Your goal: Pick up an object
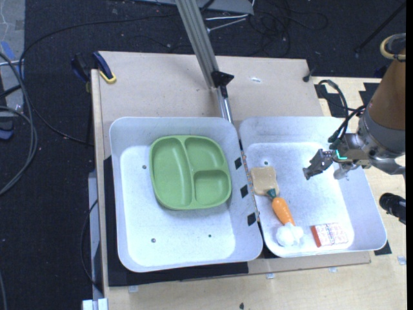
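While jaws (317,165) hover — grip state unclear — orange carrot toy (282,210) lies in right bin (361,199).

The left bin (129,237) lies on the pale surface (161,82). In this bin, toward its far right part, rests a green plate (191,172) with three compartments. Behind the bin, a grey metal pole (197,31) runs at a slant across the surface to the seam at the bin's right rim. Near the surface's far left corner, behind the bin, sits a blue and yellow clamp (103,66). Black cables (39,44) lie on the dark floor (45,173) left of the bin.
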Robot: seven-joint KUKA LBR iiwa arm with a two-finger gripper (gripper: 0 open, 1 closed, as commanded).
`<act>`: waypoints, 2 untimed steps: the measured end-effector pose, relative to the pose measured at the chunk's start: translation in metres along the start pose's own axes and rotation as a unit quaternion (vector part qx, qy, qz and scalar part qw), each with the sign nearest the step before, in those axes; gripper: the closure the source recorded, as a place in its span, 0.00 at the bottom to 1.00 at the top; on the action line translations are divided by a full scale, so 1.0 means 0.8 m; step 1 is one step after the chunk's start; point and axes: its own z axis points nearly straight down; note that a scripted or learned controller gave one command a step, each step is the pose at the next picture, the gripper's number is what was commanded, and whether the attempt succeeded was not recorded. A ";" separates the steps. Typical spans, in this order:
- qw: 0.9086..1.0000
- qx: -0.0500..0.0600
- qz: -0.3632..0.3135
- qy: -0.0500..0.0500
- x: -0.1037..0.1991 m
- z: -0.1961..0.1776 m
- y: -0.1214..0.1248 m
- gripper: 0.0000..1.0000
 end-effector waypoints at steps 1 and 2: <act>1.000 -0.001 0.000 0.000 0.000 -0.001 0.000 0.00; 1.000 0.001 0.002 0.000 -0.007 0.059 -0.008 0.00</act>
